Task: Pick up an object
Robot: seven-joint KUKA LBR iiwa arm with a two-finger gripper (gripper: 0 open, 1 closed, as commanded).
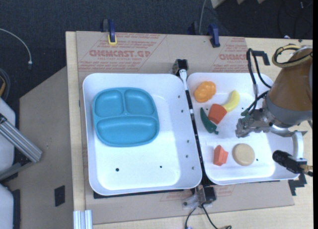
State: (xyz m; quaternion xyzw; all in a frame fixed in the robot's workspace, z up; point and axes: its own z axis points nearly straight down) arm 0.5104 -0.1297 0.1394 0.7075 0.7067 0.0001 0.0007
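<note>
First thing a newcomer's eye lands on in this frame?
The blue divided plate, alone in the left bin. Next, the bright toy food clustered in the right bin: an orange piece, a yellow banana, two red pieces and a beige round one. The gripper hangs over that bin's right half, just above the beige piece.

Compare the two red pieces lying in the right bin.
The upper red blocky piece looks larger than the lower red wedge-shaped piece. The upper one touches the dark green pod; the lower one lies apart, beside the round beige disc. Both are red-orange and rest in the right white bin.
</note>
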